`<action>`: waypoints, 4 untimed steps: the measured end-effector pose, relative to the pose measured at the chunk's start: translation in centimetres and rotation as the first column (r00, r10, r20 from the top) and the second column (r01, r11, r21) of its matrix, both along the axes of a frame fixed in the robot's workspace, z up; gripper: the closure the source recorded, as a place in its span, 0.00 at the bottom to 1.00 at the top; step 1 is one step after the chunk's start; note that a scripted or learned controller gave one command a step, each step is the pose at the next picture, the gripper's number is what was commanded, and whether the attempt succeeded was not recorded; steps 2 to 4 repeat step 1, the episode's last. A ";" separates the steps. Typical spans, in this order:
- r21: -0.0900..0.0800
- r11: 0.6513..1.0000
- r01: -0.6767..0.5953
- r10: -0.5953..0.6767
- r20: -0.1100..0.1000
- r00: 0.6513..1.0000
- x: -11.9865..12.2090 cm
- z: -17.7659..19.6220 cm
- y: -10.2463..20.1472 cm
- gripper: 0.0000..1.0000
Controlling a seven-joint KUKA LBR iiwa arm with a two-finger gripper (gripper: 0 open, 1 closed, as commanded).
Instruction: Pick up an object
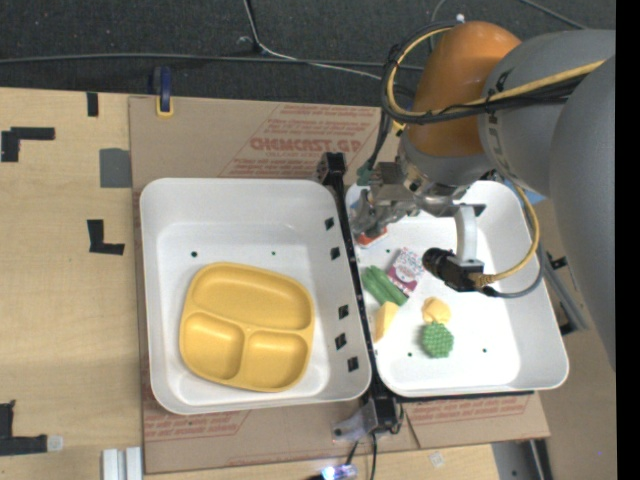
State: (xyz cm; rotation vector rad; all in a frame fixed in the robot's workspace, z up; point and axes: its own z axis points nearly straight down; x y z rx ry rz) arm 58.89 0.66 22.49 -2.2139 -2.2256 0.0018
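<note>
The arm hangs over the far left corner of the right bin (540, 368), its claw (378, 213) low by the divider; whether it is open or grips anything I cannot tell. Loose items lie nearby: a green pod (382, 285), a pink packet (406, 265), a yellow wedge (385, 319), a green knobbly ball (436, 340). The left bin (160, 228) holds a yellow divided plate (246, 325). Judging by this, nothing looks lifted yet, so the pick remains to be done

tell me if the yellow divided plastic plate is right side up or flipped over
Right side up: the yellow divided plastic plate lies flat in the left white bin, its three compartments facing upward.
</note>
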 end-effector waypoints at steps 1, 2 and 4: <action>0.001 1.000 -0.003 0.003 0.000 1.000 -1.4 0.1 6.3 1.00; 0.001 1.000 -0.003 0.003 0.000 1.000 -1.4 0.1 6.3 1.00; 0.001 1.000 -0.003 0.003 0.000 1.000 -1.4 0.1 6.3 1.00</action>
